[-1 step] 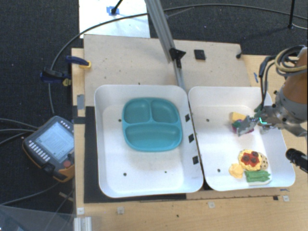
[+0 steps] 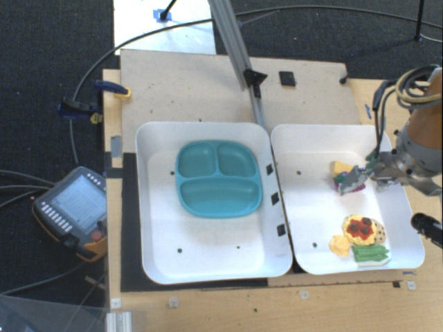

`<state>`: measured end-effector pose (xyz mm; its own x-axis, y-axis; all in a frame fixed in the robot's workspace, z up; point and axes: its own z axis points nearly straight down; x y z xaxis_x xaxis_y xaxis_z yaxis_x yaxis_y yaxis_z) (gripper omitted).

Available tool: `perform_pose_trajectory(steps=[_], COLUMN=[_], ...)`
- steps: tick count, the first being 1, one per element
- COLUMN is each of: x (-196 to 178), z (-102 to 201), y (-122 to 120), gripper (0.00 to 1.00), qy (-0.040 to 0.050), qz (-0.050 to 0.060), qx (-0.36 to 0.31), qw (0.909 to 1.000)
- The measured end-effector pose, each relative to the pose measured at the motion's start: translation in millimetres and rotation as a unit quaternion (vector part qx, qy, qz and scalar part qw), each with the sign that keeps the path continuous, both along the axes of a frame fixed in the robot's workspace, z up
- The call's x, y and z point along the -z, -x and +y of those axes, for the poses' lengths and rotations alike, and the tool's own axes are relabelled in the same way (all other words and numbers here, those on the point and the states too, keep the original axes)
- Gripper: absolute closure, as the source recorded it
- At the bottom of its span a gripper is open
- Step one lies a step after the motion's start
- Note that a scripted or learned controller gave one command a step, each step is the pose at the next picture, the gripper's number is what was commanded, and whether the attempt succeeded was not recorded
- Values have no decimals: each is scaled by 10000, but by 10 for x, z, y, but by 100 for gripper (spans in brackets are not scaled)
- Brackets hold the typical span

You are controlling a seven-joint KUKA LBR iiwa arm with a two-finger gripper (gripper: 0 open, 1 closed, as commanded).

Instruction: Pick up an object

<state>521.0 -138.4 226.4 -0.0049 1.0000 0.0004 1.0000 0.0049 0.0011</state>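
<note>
In the right bin (image 2: 304, 254), my gripper (image 2: 354, 180) reaches in from the right and hangs low near the bin's far middle. A small purple and green object (image 2: 342, 182) lies right at its tip, partly covered by it. Just beyond that object sits a yellow wedge (image 2: 340, 167). Toward the bin's near right corner lie a round yellow toy with red spots (image 2: 363, 229), a small yellow piece (image 2: 338, 245) and a green piece (image 2: 371, 254), all close together.
The left bin (image 2: 159, 254) holds a teal divided plate (image 2: 219, 179). A slanted grey pole (image 2: 232, 37) crosses above the bench at the back. A teach pendant (image 2: 73, 209) lies off the bench to the left.
</note>
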Motion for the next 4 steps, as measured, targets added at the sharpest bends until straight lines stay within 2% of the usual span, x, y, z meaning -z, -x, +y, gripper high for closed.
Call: perform_pose_trajectory(steps=[2,3,4], x=[1213,1385,1263], z=[-19,-29,-15], y=[-30,-53,-80], gripper=[0,0,100], qy=[0,2,-6], qz=[7,-15,-53], qx=[18,21,13], qw=[10000,10000,10000])
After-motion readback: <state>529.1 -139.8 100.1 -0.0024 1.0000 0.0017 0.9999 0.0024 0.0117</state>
